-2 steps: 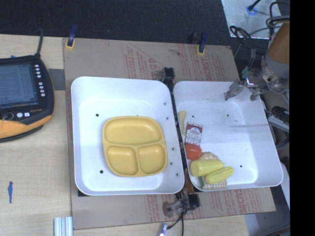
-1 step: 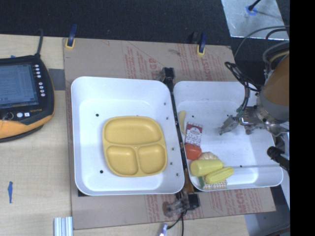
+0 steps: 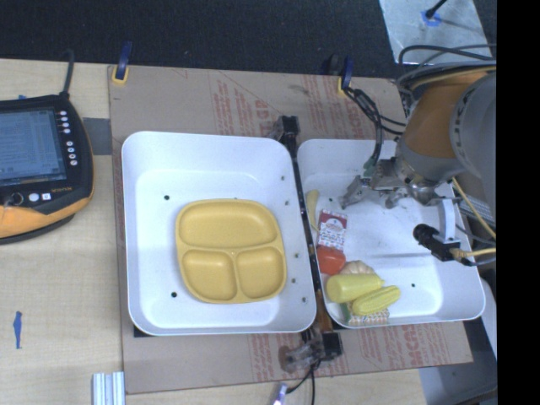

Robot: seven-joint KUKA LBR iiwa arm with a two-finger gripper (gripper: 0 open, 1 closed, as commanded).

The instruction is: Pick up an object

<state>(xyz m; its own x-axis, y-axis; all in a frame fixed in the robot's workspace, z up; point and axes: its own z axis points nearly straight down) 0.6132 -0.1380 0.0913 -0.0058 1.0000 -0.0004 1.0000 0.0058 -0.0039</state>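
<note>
The gripper [image 3: 369, 191] is seen spread wide over the right bin [image 3: 472, 298]. Nothing is held between its fingers. The toy food [image 3: 361, 287] is left well apart.

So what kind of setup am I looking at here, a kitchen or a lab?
Most likely a robot lab bench, not a kitchen: two white bins on cardboard clamped to the bench, a teach pendant at the left, and toy food in the right-hand bin.

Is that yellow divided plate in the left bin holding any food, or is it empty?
Empty. The yellow three-compartment plastic plate shows bare yellow in every section; the toy food sits in the right white bin.
</note>
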